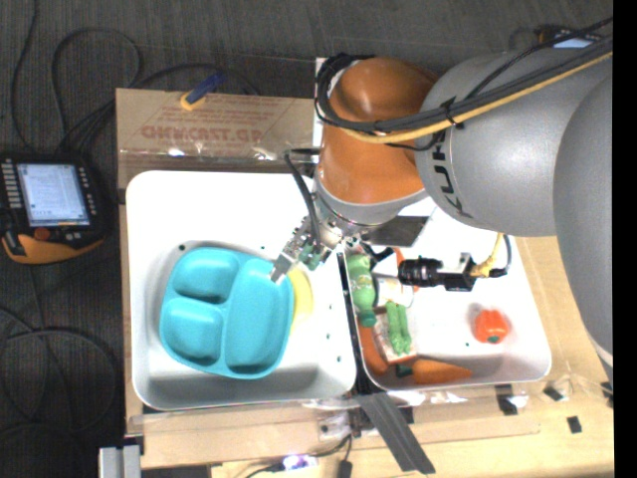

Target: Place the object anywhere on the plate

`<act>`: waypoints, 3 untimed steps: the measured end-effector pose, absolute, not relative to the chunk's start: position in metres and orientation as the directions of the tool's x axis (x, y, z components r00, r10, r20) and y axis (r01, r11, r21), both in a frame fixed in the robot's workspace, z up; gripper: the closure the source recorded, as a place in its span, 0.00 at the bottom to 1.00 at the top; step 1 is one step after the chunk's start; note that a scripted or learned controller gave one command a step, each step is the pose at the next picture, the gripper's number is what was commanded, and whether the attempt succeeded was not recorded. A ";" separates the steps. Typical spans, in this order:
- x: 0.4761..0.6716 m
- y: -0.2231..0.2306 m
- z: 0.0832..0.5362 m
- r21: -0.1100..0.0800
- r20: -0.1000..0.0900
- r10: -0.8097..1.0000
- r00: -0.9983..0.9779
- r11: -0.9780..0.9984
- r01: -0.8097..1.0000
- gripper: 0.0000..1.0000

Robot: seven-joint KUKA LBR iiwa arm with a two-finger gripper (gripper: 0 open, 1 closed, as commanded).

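A light blue divided plate [224, 312] lies in the left bin [159, 207]. My gripper [291, 263] hangs over the plate's upper right rim, under the arm's orange band. A yellow object [303, 295] sits just below the gripper tip, against the plate's right edge. The view does not show whether it rests on the rim or on the bin floor, nor whether the gripper touches it.
The right bin [518, 361] holds green vegetables [364, 289] along its left wall, an orange carrot [438, 371] at the front and a red-orange fruit [491, 325] on the right. A cardboard sheet [199, 122] lies behind the left bin. The arm covers the right bin's back.
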State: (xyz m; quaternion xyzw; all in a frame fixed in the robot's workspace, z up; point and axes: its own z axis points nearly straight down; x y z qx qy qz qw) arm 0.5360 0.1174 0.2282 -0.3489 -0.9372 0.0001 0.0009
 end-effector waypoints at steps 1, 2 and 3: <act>0.536 0.118 0.228 -0.001 0.002 0.653 -0.757 0.757 0.653 0.00; 0.536 0.120 0.237 0.000 0.005 0.652 -0.758 0.758 0.652 1.00; 0.536 0.120 0.237 0.000 0.005 0.652 -0.758 0.758 0.652 0.00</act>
